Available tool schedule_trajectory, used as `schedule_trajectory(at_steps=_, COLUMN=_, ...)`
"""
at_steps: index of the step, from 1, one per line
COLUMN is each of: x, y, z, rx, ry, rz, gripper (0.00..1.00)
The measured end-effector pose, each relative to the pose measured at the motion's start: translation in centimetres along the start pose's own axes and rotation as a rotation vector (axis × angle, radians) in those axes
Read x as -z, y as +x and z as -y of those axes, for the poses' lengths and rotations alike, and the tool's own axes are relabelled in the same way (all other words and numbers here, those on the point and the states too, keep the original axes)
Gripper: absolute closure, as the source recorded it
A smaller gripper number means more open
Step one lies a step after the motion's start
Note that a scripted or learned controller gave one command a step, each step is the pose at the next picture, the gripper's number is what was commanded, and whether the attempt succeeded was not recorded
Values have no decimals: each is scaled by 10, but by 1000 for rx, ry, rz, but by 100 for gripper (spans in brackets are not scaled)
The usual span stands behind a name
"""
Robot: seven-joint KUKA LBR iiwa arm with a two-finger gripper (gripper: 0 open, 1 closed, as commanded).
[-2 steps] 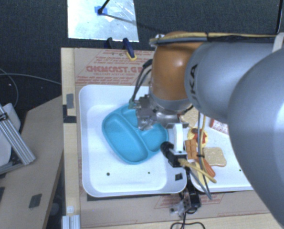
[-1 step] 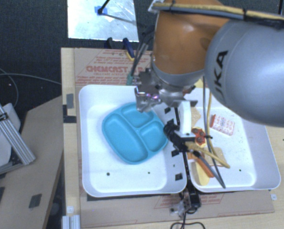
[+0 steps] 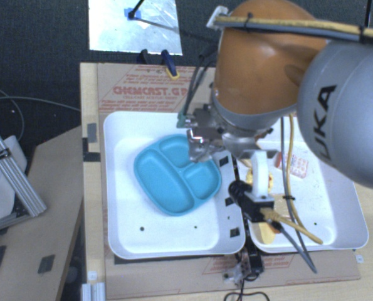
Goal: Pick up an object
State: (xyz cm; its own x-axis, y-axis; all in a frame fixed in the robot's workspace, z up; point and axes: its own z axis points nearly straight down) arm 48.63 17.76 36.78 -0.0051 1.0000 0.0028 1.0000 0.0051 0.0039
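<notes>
Seen from above at a slant: two shallow white bins side by side on a cardboard-covered tabletop. In the left bin, a blue divided plate lying flat, tilted diagonally, with three compartments, nearer the bin's right wall than its left. Reaching in from the right, the grey arm with its orange band, bulking large over the seam between the bins. Below the wrist, the hand, hanging over the upper right edge of the blue divided plate, at or just above its rim; contact impossible to judge. Finger spread hidden by the wrist and too small to make out, so cannot tell whether open or closed; nothing visibly held between the fingers. In the right bin, partly hidden behind the arm and cables, some small items: a white and yellowish piece, a red-printed packet, a yellow stick-like object. Above the cardboard, a shiny silver sheet on dark carpet.
</notes>
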Motion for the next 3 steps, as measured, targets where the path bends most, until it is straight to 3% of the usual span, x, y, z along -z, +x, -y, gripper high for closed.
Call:
schedule_trajectory(at_steps=1, x=-61, y=-3, z=-42, rx=-6, ry=6, rz=5, gripper=100)
schedule_trajectory(at_steps=2, x=70, y=-53, z=-1, rx=-7, ry=-13, rz=-2, gripper=100)
schedule_trajectory(at_steps=3, x=74, y=-50, z=-2, rx=1, ry=-4, rz=0, gripper=100)
